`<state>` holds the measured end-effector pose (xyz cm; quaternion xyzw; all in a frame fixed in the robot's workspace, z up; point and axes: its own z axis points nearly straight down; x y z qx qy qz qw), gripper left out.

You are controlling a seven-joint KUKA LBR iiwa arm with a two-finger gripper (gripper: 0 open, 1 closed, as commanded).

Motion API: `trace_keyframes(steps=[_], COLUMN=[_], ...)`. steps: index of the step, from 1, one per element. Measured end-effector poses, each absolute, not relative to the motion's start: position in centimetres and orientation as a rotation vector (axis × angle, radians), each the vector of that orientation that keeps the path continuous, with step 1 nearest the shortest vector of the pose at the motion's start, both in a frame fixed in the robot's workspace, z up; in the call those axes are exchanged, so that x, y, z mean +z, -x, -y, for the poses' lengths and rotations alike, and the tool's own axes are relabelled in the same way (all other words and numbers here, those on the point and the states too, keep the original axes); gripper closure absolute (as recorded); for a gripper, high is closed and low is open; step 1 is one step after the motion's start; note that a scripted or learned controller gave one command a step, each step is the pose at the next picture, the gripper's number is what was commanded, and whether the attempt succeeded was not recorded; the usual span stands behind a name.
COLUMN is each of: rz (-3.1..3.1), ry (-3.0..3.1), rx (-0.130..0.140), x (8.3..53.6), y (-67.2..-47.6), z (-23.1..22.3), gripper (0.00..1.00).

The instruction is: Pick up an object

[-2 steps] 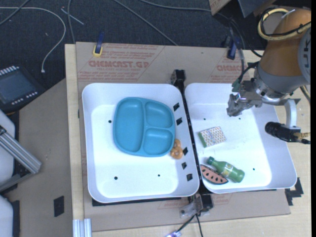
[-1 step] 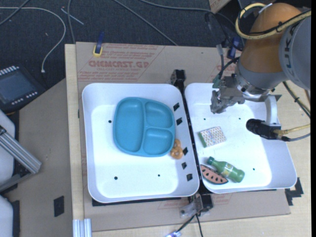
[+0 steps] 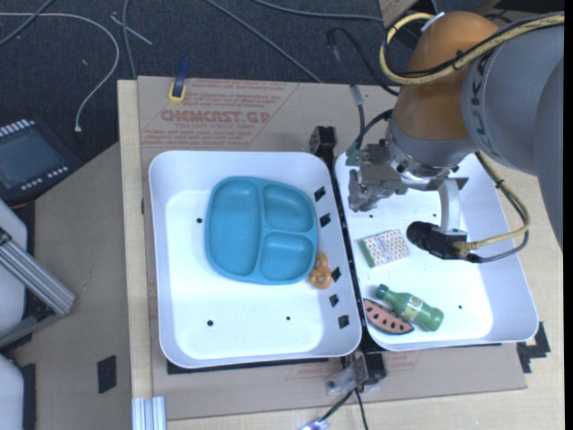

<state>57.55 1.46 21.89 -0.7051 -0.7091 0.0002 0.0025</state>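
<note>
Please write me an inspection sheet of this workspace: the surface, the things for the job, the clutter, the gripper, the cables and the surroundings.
Surface: two white bins, left bin and right bin, on a cardboard sheet.
Job's things: blue divided plate and small orange piece in left bin; patterned packet, green bottle, watermelon slice in right bin.
Clutter: nothing seen.
Gripper: gripper above right bin's far left part, holding nothing visible.
Cables: yellow cable on arm; white cables on floor.
Surroundings: dark floor, screen at left.

Cardboard-topped bench [image 3: 134, 240] bearing two white bins, left [image 3: 179, 321] and right [image 3: 510, 312], side by side.
</note>
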Motion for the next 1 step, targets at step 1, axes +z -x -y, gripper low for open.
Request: trace_keyframes(steps=[1], rz=[2.227], ry=[2.215], rx=[-0.003], x=[21.59], y=[-58.17], z=[-7.26], gripper=[1.00])
